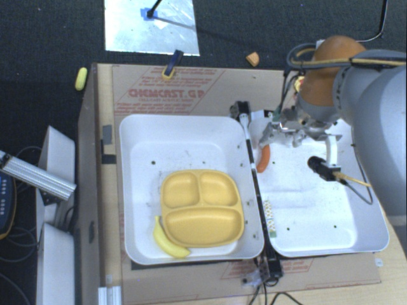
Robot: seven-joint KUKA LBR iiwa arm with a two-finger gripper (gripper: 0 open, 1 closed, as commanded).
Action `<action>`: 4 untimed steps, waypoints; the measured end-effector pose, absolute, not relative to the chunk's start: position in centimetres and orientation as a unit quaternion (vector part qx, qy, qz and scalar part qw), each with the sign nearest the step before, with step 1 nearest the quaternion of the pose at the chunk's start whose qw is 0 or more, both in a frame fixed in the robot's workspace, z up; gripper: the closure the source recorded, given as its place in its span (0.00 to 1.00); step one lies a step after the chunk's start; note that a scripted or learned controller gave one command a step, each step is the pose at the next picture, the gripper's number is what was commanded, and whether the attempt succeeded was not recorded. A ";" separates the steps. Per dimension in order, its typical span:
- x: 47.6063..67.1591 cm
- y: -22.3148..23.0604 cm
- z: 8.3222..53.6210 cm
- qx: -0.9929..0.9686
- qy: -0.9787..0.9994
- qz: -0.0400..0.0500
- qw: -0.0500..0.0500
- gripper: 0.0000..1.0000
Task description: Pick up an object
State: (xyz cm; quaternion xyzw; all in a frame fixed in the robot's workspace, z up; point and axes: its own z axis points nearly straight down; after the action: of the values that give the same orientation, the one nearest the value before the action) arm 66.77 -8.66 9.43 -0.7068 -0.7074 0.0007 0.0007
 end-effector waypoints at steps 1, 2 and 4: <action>67.0 -8.6 10.7 -0.706 -0.708 -0.001 -0.002 1.00; 67.0 -12.7 18.3 -0.707 -0.707 -0.002 -0.004 1.00; 66.9 -2.1 21.2 -0.705 -0.709 -0.002 0.000 1.00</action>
State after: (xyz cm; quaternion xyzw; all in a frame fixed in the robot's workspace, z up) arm 66.90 -2.15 21.19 -0.7052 -0.7090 -0.0017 0.0000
